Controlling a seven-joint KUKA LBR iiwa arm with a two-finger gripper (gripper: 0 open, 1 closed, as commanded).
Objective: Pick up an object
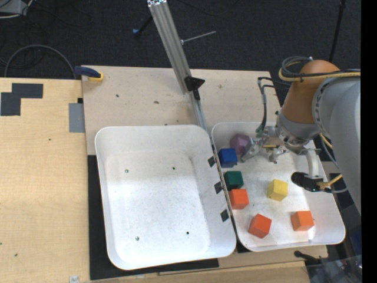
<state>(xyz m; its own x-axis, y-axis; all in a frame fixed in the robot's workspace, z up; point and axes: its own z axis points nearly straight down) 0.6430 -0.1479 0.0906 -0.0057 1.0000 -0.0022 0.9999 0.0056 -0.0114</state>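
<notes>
The right bin (330, 232) holds several small blocks. A purple rounded piece (239, 141) lies at its far left, with a blue cube (228, 156) and a dark green cube (234, 178) just in front of it. An orange cube (238, 198) sits by the bin's left wall, a red-orange one (260, 224) near the front, another orange one (302, 220) to its right, and a yellow cube (277, 188) in the middle. My gripper (263, 148) hangs low in the far part of this bin, just right of the purple piece and the blue cube.
The left bin (118, 152) lies beside the right one, with black clips (218, 187) along their shared edge. A slanted aluminium bar (174, 46) rises behind the bins. The grey arm and its cables (330, 111) cover the right bin's far right side.
</notes>
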